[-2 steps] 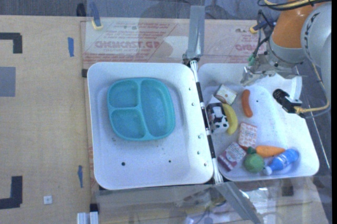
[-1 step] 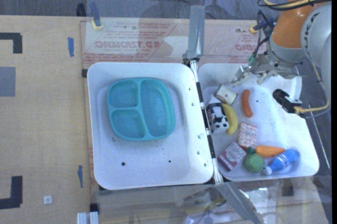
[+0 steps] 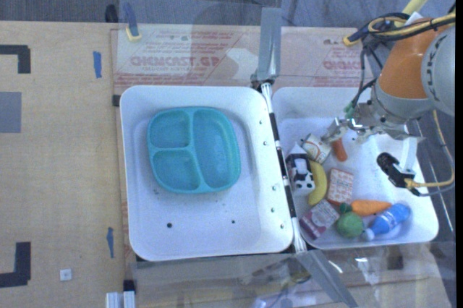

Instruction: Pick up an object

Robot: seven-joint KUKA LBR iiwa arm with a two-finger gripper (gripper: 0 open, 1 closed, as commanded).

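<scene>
1. Clearly the nearest thing is a small orange piece [image 3: 339, 150], perhaps a toy carrot, in the right bin [image 3: 427, 227], just below and left of the jaws [image 3: 346, 123]; its long axis runs roughly top to bottom.
2. Whether the jaws are parted or closed I cannot tell; nothing shows between them.
3. Further down-left lie a banana [image 3: 319, 184] and a cow figure [image 3: 299, 170].
</scene>
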